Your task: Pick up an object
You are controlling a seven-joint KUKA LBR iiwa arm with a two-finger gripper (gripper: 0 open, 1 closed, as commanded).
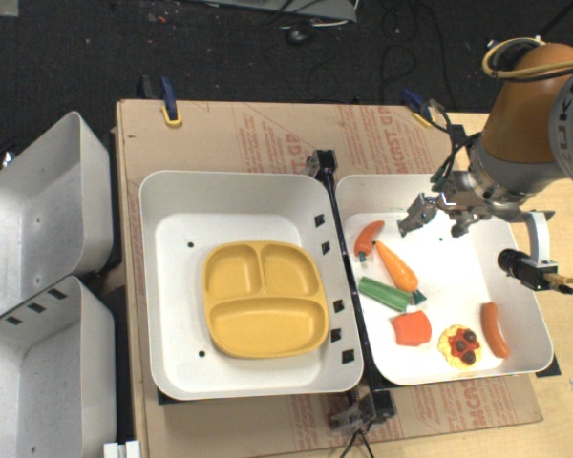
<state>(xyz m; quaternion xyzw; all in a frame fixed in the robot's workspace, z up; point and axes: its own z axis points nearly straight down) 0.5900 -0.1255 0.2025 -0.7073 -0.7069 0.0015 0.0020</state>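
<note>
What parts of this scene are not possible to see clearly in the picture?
- Arm: cut off by the right edge in the camera view.
- Gripper: the wrist and cables hang over it; the grip itself is too small to read.
- Green piece: the carrot overlaps its right end.
- Pizza toy: toppings too small to identify.
- Right bin: its far right rim is covered by the arm.

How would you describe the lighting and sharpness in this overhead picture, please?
In the camera view the light is even and soft: the right bin reads bright white without blown glare, the carrot and sausage cast only faint shadows, and the yellow divided plate shows a mild sheen. The gripper looks slightly soft; the floor beyond the bench is dark.
</note>
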